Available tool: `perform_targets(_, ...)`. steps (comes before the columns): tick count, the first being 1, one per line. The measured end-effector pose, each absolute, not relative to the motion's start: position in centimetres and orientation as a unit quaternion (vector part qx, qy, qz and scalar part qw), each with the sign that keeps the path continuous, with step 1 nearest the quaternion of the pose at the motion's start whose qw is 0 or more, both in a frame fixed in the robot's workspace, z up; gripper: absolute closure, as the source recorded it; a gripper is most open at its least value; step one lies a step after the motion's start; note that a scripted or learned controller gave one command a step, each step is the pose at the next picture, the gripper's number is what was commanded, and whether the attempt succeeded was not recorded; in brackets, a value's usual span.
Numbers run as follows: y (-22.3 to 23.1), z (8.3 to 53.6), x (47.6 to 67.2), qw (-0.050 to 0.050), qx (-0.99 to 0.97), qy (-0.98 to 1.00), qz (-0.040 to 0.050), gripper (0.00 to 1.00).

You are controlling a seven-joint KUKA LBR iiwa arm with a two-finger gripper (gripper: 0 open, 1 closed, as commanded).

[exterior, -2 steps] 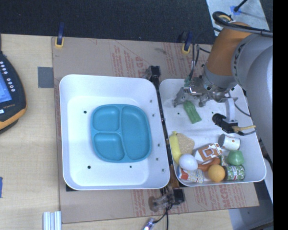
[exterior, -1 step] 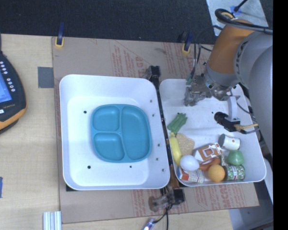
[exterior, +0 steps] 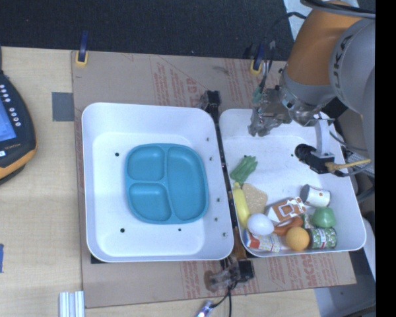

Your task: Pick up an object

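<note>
No text can be read. Faint red printing runs along the edges of the cardboard sheet [exterior: 152, 68] under the bins, too blurred to make out. At 4 o'clock, an orange-and-white carton [exterior: 287, 211] carries an illegible label.

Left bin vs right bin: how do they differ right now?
The left bin holds one thing, a blue divided plate lying flat at its centre; the right bin holds many small items crowded at its near end. The hand hangs over the right bin's far end, not the left bin. Both are shallow and white.
</note>
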State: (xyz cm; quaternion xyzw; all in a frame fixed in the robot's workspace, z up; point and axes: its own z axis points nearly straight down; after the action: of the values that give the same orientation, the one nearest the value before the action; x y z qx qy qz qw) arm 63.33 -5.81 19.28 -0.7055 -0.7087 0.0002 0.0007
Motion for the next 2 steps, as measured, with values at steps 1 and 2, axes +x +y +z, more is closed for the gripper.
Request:
perform_targets(1, 0.2, 19.2, 57.2, 0.001, -0.705, -0.709, 0.0022, 1.0)
perform_targets(2, -7.1, 20.1, 59.6, 0.001, -0.706, -0.708, 0.0014, 1.0)
